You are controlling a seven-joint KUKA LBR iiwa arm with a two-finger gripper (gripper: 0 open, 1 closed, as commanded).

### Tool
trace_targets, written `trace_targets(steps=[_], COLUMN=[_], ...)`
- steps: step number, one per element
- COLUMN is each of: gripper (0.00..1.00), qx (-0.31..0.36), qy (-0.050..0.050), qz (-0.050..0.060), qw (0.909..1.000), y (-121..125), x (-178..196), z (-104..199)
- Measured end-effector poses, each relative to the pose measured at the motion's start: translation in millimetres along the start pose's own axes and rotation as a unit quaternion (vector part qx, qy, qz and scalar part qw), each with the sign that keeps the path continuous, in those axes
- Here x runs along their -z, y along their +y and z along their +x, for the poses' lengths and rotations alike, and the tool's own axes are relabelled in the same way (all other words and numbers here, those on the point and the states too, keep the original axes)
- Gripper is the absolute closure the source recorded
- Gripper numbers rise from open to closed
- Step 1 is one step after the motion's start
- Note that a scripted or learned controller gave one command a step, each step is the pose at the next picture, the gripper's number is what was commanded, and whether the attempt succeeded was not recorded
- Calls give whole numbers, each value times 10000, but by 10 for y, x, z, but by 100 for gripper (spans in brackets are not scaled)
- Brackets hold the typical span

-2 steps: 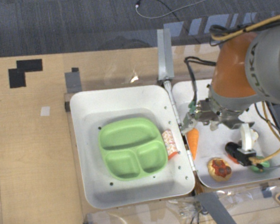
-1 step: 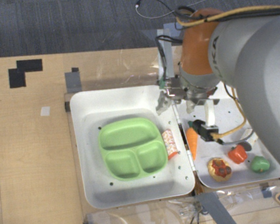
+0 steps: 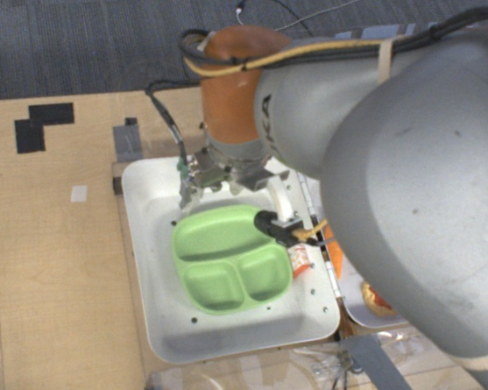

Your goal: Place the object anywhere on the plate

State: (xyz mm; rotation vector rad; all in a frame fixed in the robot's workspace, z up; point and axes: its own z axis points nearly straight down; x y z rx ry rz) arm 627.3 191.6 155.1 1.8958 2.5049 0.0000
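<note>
Hand over the far rim of the plate — grip state unreadable.
How far the hand is open cannot be told, and nothing is seen held in it. The green three-part plate is seated in the left bin on the table, compartments bare. A small orange-and-white object is seen just beside the plate's right rim, off it — judged the task's thing, so placement is judged not done. The hand is poised over the plate rather than the object, so a pick is judged not lined up.
</note>
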Motion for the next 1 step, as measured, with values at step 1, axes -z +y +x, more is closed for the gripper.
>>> trace_targets(steps=[1], gripper=[0], qx=[212], qy=[0], qz=[5], qw=[9998], y=[-431], x=[102], z=[74])
